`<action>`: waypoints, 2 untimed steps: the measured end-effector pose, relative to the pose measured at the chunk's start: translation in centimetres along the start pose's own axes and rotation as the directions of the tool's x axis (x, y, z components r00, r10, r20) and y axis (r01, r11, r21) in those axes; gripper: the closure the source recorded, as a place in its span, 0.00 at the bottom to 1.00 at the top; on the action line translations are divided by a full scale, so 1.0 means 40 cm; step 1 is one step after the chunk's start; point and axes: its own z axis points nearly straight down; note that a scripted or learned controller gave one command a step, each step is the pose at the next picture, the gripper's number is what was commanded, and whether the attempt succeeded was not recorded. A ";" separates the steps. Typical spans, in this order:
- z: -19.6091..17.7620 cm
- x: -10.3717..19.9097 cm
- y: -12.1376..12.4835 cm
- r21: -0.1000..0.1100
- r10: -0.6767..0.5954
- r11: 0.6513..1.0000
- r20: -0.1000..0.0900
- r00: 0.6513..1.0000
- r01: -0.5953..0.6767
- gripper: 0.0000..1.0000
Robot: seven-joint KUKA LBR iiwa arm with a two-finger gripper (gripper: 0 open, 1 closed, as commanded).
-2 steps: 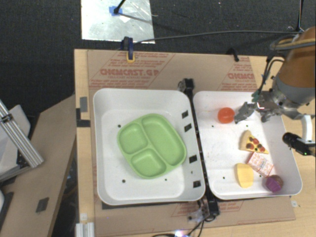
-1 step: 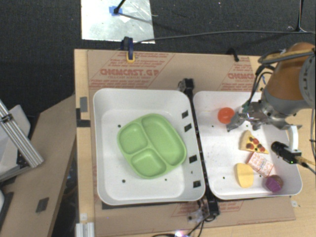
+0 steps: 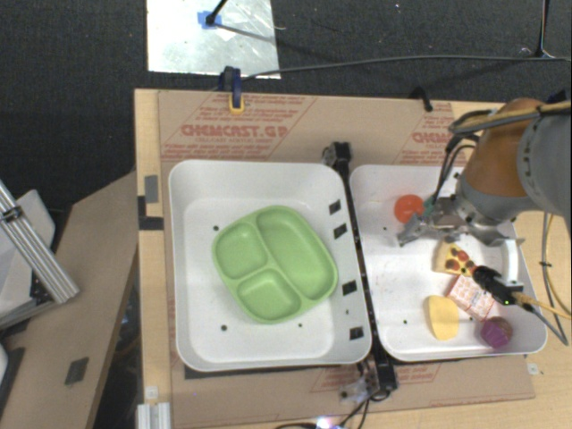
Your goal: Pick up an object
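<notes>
Bench: brown cardboard sheet (image 3: 268, 123) printed in red lies under my two white bins, with a blue clamp (image 3: 232, 86) at its far edge
Left bin (image 3: 192, 204): holds a green divided plate (image 3: 273, 262) with three compartments, lying flat near the middle, turned at a slant
Divider: black clips (image 3: 340, 231) run along the edge where the two bins meet
Right bin (image 3: 380, 329): holds all the small things
Orange ball (image 3: 408, 207): near the bin's far left part, just beside my fingertips, apart from the rest
My gripper (image 3: 413, 232): low over the right bin, fingers pointing left, a small gap between the tips and nothing between them that I can see
Pizza-slice toy (image 3: 454, 259): just right of my gripper, under my wrist
Yellow piece (image 3: 441, 316): near the bin's front edge
Pink patterned packet (image 3: 471, 296): just beside the yellow piece, on its right
Purple ball (image 3: 496, 332): front right corner, touching the packet or nearly so
My arm (image 3: 509, 168): grey with its orange band, reaching in from the right
</notes>
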 end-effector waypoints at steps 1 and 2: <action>-0.035 0.000 0.004 -0.006 0.000 1.000 0.001 1.000 0.000 1.00; -0.144 0.006 0.012 0.000 -0.002 1.000 -0.001 1.000 0.002 1.00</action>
